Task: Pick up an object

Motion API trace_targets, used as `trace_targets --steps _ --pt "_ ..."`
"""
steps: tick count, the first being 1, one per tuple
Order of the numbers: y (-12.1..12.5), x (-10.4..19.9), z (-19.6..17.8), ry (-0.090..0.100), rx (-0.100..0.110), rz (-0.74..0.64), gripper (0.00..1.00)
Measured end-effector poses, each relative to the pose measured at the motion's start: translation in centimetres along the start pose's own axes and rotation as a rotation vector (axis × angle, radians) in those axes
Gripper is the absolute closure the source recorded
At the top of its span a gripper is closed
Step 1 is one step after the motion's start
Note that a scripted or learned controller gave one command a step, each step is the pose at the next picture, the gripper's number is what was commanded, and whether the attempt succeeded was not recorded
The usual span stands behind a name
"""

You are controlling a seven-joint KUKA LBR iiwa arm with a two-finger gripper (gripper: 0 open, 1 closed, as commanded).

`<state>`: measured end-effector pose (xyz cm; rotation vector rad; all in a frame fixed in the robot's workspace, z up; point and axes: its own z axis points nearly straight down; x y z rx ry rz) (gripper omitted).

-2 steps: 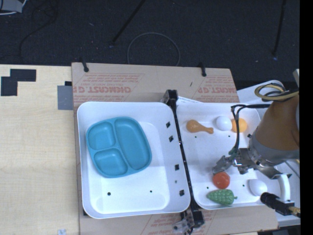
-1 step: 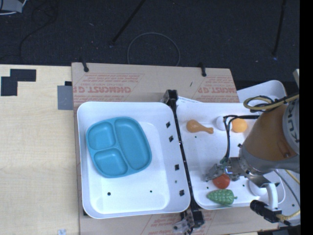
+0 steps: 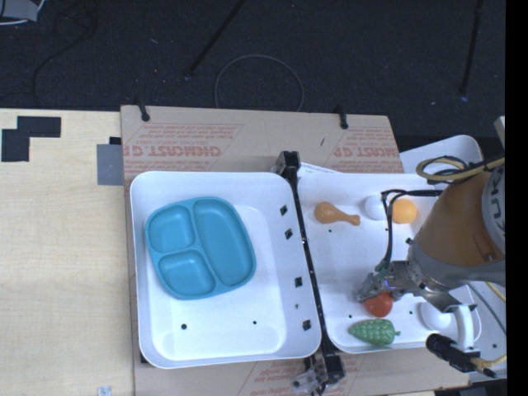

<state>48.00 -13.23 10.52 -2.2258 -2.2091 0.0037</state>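
In the right bin [image 3: 342, 258] lie a tan drumstick-shaped toy [image 3: 335, 214], an orange ball [image 3: 403, 211] beside a white egg-like piece [image 3: 375, 208], a red tomato-like toy [image 3: 379, 305] and a green bumpy toy [image 3: 372, 332]. My gripper [image 3: 378, 287] is low in this bin, right above the red toy and touching or nearly touching it. The arm's orange band [image 3: 454, 221] and grey wrist cover the bin's right side.
The left bin [image 3: 165, 337] holds a blue three-compartment plate [image 3: 200, 246]. A black divider [image 3: 302, 262] runs between the bins. A white cup-like object [image 3: 437, 313] sits at the right bin's lower right. Cables trail near the arm.
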Motion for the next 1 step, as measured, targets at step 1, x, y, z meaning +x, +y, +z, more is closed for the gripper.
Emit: trace_targets --steps 1 --pt "-0.09 0.25 -4.21 -0.002 -0.006 -0.009 1.00"
